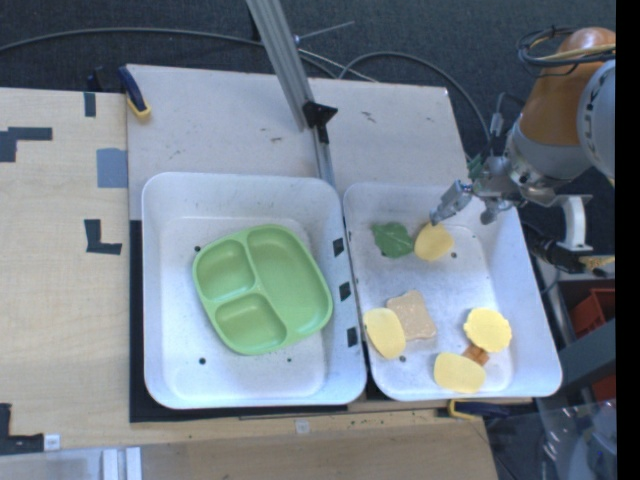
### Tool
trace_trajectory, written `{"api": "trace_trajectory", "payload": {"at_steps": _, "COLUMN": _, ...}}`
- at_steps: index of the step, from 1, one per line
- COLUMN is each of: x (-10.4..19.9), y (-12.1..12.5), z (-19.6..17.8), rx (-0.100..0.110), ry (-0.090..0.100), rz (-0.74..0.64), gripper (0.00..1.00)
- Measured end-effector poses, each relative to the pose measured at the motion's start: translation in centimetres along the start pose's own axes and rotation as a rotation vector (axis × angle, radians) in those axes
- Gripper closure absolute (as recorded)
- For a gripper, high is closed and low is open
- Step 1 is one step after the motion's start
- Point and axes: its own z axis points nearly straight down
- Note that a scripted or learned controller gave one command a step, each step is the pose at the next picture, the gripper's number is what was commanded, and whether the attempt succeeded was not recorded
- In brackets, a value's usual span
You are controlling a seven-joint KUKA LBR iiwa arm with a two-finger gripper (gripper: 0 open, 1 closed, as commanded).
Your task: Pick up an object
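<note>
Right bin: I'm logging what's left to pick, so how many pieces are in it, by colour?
Yellow: 4
Green: 1
Tan: 1
Brown, partly hidden under a yellow piece: 1
Total: 7

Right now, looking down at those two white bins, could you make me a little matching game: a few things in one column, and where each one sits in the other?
Things:
1. green divided tray
2. green leafy piece
3. tan bread slice
4. tool

Places:
A. middle of the right bin, beside a yellow piece
B. left bin
C. above the right bin's far edge
D. far part of the right bin, next to a yellow round piece

Pairs: 1-B, 2-D, 3-A, 4-C
</note>
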Motion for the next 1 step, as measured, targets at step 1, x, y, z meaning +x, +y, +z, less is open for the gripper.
{"api": "trace_trajectory", "payload": {"at_steps": 1, "x": -0.01, "y": 0.00, "z": 0.00, "rx": 0.000, "ry": 0.000, "rz": 0.000, "gripper": 0.00}}
